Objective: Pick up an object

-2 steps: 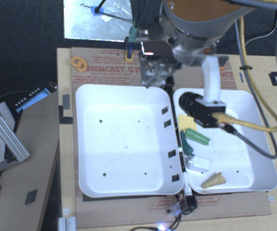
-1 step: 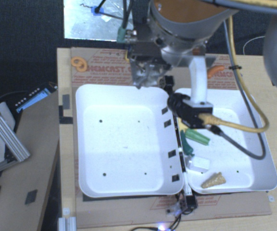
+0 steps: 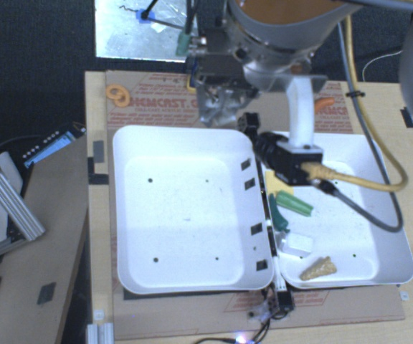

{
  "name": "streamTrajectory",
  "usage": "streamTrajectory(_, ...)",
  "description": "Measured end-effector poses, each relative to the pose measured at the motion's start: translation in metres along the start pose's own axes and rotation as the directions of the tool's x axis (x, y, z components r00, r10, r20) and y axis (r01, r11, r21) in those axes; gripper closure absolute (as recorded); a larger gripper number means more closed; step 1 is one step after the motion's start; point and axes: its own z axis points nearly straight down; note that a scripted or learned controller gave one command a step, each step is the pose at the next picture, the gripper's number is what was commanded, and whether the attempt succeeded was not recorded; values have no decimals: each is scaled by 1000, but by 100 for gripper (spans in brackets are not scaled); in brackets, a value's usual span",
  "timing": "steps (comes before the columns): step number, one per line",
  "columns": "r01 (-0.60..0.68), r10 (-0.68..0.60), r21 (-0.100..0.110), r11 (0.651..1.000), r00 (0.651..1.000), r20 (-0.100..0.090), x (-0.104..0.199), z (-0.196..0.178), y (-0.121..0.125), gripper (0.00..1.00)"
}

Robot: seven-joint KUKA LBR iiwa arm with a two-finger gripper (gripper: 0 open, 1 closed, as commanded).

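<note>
The arm's hand point(image 3: 219, 106) hangs at twelve o'clock above the left bin point(image 3: 185, 213); I cannot tell its state or whether it carries anything. The green marker point(image 3: 294, 204), white block point(image 3: 297, 245) and tan wedge point(image 3: 318, 269) lie in the right bin point(image 3: 386, 256). No pick looks achieved yet.

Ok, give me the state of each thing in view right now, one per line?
Left bin: flat on the bench.
Right bin: holds three small objects.
Green object: lying in the right bin near the divider.
White block: lying flat.
Tan piece: lying near the front rim.
Gripper: above the bins' far edge.
</note>
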Motion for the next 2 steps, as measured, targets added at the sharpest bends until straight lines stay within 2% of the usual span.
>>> streamTrajectory(2,3,-3,-4,1000,1000,-3,0,-22,1,100)
